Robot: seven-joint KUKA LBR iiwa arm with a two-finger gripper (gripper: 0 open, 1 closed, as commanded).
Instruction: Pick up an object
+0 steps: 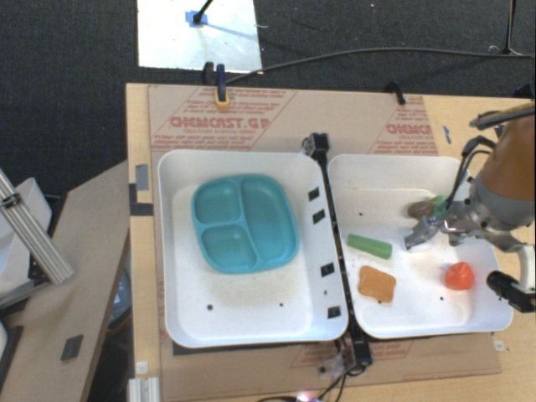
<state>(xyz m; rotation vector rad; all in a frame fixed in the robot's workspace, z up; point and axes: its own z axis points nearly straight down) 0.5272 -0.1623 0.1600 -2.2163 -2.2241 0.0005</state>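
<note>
My gripper (418, 225) hovers over the right bin (394, 178), near its middle, reaching in from the right. Its two fingers stand apart, open, with bare white bin floor showing between them. A green block (369, 245) lies just left of the lower finger. An orange chunk (377, 283) sits further toward the bin's front. A red round object (458, 276) rests at the front right, below the wrist. A small green bit (439, 200) peeks out beside the upper finger, partly hidden by the gripper.
The left bin (180, 224) holds a teal divided plate (244, 223). A black divider strip with clips (328, 241) runs between the bins. The arm's orange band (512, 167) looms over the right bin's far right side.
</note>
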